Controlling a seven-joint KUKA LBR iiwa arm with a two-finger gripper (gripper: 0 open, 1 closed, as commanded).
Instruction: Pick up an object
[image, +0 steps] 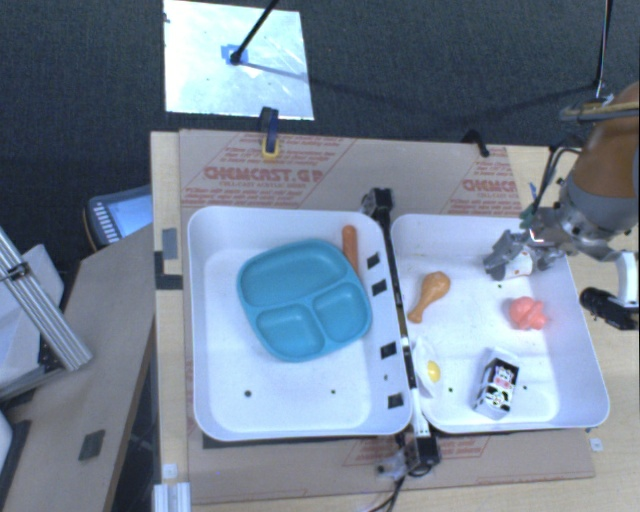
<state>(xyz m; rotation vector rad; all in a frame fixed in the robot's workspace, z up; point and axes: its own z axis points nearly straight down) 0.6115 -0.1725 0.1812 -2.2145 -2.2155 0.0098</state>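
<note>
Gripper (515, 256) low over right bin (585, 400), near its far edge. Jaw state impossible to tell; possibly something small and pale there. Pink lump (527, 313) just beside, drumstick (429, 294) further left. Risks: closing on air, nudging lump away.

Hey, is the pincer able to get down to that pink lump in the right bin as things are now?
Probably yes. The pink lump lies alone on open bin floor, apart from the drumstick and the small carton, and the pincer hangs just above and beside it.
</note>
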